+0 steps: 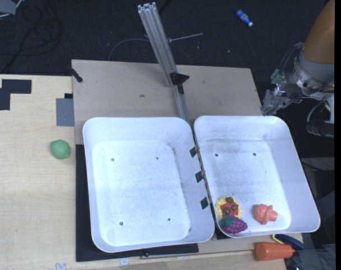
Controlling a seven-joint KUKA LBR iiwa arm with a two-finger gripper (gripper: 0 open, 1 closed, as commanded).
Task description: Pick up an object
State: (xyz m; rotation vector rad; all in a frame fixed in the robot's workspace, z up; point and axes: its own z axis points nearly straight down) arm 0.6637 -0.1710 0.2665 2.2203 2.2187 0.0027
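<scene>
Two shallow white bins are sitting side by side on a tan board laid over a pale wooden bench, with dark floor and loose cables lying beyond; a grey aluminium rail [162, 49] is slanting down toward the seam between the bins. The left bin [137, 184] is lying bare beside the right bin [254, 167], where toys are gathering at the near edge: a yellow toy [227, 207] with red and dark spots, touching a purple grape cluster [234, 225] just below it, and a pink-orange toy [264, 213] sitting a little apart to their right, too lumpy to show any clear long axis. The gripper [275, 102] is hovering over the right bin's far corner; whether its fingers are parted cannot be told, and nothing shows between them. A green ball [60, 149] is resting on the bench left of the bins, and an orange object [274, 251] is lying outside the right bin's near edge.
</scene>
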